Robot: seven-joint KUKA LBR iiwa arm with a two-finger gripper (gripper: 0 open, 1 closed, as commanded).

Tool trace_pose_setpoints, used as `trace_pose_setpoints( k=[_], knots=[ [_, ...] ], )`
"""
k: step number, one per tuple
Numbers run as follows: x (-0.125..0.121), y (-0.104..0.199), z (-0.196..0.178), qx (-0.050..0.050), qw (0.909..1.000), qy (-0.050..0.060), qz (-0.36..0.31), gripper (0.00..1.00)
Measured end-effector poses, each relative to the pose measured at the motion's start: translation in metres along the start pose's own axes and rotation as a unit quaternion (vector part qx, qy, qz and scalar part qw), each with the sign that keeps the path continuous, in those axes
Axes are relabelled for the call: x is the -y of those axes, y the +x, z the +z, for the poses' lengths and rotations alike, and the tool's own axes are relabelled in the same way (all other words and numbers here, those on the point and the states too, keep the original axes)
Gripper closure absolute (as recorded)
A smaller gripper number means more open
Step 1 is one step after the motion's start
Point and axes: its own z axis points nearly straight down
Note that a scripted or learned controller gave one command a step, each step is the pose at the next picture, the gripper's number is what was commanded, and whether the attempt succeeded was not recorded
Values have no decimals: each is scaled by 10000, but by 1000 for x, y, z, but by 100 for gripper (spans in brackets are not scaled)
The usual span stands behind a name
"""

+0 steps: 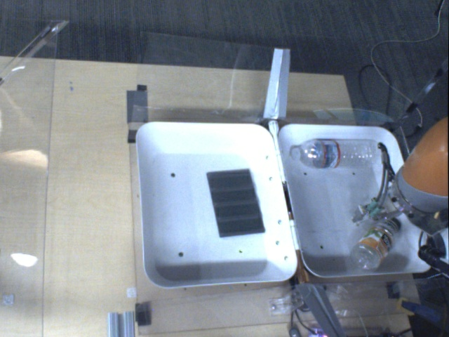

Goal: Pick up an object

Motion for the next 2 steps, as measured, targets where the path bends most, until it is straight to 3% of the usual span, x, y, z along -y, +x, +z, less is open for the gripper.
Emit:
trace_pose_setpoints(
  k=[1, 2],
  knots=[
    [0, 0, 0, -1, 10000, 2, -1, 0],
    [14, -16, 12, -26, 10000, 48, -16, 0]
  ],
)
